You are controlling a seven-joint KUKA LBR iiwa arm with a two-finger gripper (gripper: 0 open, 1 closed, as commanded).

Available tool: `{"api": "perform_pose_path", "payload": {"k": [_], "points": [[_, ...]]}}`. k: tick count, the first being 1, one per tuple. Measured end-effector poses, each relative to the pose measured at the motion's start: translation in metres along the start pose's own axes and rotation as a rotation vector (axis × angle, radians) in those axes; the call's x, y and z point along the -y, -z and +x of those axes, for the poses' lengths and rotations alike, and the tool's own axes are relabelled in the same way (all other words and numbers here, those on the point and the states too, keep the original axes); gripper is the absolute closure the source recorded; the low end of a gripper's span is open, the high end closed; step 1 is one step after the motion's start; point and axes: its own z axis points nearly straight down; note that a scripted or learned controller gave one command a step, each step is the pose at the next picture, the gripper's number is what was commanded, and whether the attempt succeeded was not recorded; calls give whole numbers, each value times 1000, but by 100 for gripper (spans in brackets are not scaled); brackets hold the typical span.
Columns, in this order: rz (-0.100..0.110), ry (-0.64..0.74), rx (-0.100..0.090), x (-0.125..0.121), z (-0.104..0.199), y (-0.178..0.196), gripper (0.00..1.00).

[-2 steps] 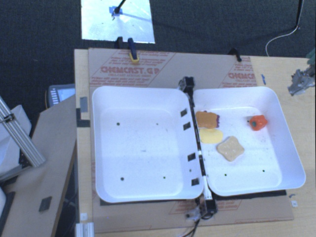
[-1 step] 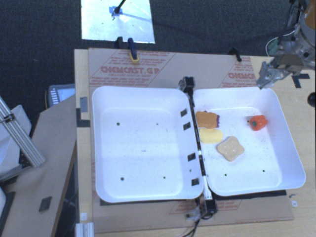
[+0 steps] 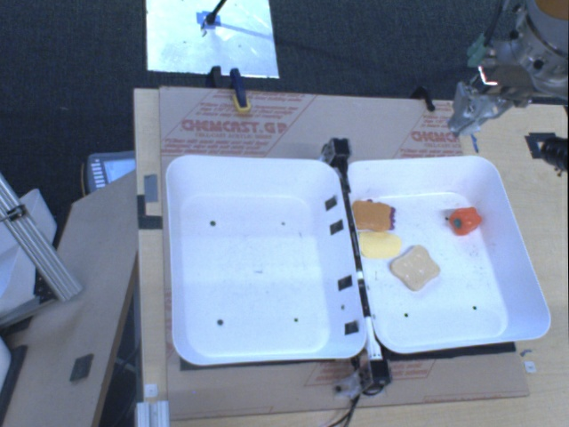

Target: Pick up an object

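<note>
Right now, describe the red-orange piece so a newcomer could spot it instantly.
Look in the right-hand white bin, on its far side towards the gripper. The small red-orange piece lies alone there, apart from the three pale items clustered by the divider; it is the only bright red thing.

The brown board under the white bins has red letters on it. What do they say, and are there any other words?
"CHEMCAST GP": red print on the brown protective sheet, upper left, legible but faint.
"CHEM...": same red print repeated at upper right, cut off.
Red print along the sheet's bottom edge: too blurred to read.
</note>
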Motion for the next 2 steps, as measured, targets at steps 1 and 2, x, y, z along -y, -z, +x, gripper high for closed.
{"api": "perform_pose_path", "payload": {"k": [1,2], "points": [[5,3,-2,-1,87,-13,100],[3,2,-3,-4,159,0,100]]}}
